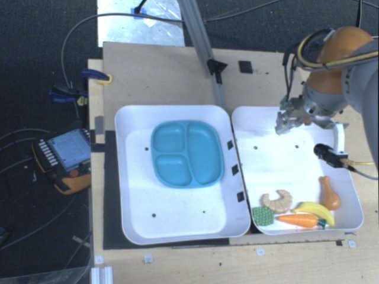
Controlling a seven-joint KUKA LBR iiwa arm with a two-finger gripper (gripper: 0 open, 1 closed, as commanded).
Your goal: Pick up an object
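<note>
Hanging over the far part of the right bin [254,120], the tool [285,122] is well apart from the toy food, and I cannot tell its state. The croissant [278,200], broccoli [263,216], carrot [298,220], banana [315,210] and drumstick [329,193] lie together in this bin's near corner. The left bin [133,218] holds a blue plate [186,154].

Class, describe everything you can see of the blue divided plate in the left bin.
The blue plastic-looking divided plate is a rounded square with a raised rim and three compartments: one long section on the camera view's right side and two smaller ones on the left. It looks smooth, matte and bare of food. It lies flat, slightly turned, on the floor of the left shallow white bin, toward that bin's far half. Nothing else touches it.
</note>
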